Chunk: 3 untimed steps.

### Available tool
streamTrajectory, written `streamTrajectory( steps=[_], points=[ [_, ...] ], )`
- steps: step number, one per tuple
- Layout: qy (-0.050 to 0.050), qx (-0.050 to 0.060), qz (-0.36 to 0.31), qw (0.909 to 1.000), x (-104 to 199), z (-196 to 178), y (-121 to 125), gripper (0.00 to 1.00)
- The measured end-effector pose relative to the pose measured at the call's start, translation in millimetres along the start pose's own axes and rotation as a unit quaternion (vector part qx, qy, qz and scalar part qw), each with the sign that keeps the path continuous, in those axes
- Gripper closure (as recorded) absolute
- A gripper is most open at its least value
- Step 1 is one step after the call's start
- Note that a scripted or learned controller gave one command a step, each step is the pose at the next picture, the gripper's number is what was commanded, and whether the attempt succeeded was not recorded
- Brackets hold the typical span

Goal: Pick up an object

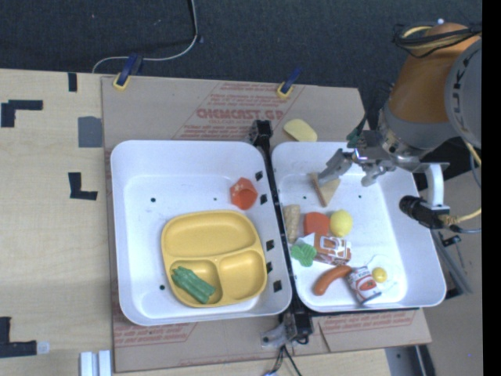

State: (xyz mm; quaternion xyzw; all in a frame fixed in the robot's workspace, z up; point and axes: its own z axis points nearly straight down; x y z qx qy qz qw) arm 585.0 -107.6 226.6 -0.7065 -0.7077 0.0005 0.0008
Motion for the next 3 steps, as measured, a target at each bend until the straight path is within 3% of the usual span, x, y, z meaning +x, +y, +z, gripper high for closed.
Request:
streamTrajectory(
  steps=[1,2,3],
  points=[
    [-0.002,0.001,0.0,1.0,-36.7,145.3,56.9,0.0],
    [-0.001,0.0,0.0,1.0,-35.3,127.6,57.0,1.0],
    [0.001,-0.005,-0.003,1.0,31.5,36.0,58.6,1.0]
  ],
)
